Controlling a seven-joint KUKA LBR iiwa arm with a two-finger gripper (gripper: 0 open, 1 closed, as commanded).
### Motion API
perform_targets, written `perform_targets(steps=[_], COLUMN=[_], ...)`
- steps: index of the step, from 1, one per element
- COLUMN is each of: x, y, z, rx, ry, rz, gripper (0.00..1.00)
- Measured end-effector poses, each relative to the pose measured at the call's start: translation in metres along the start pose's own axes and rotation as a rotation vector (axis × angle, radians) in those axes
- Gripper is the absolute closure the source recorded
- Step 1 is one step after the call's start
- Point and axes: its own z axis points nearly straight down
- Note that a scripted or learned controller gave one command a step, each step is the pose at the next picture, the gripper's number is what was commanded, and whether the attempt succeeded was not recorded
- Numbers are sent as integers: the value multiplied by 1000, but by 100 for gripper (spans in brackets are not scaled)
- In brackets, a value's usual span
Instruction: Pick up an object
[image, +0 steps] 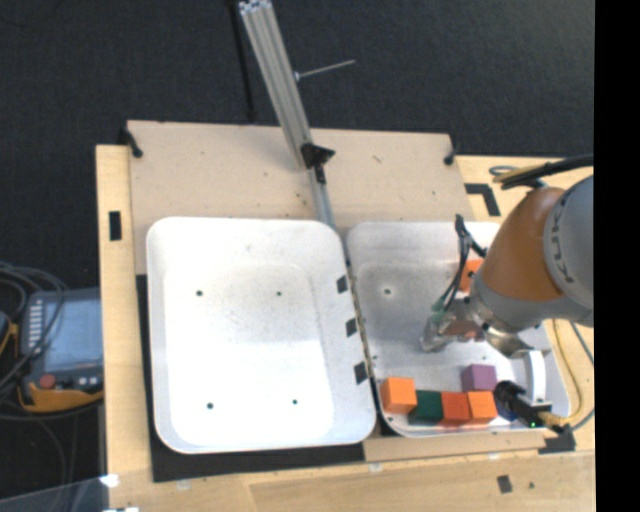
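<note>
Along the near wall of the right-hand shallow white plastic bin (400, 255) sits a row of small blocks: a bright orange cube (400, 392), a dark green cube (429, 406) touching it on the side away from the bin's left wall, then two more orange cubes (469, 405) pressed together. A pale purple cube (480, 376) stands just behind that pair, farther from the near wall. All five crowd the bin's near corner region, well apart from its far wall.

Over the middle of this bin hangs the gripper (437, 335), beneath the grey arm with its orange band (520, 250). It sits behind the row, apart from every block, with nothing visibly between its tips; whether it is spread or pressed together cannot be told at this slant.

Judging by their look, the cubes are light, rigid and smooth-faced, probably painted wood or plastic, not fragile. Flat opposite faces suit a pinch. The purple cube seems the easiest choice, since it has free sides; those in the row are hemmed by neighbours and the bin's near wall.

Beside the right bin lies the left-hand white bin (250, 330) on the worktop (290, 160).
</note>
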Motion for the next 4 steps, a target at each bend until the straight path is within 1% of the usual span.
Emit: perform_targets(steps=[1,2,3,4], x=[6,4,3,57], y=[-3,-3,-1,-5], z=[-48,-112,-127,-138], rx=[1,-1,4,5], ry=[0,-1,1,4], rz=[-14,-14,-16,-19], gripper=[100,100,100,100])
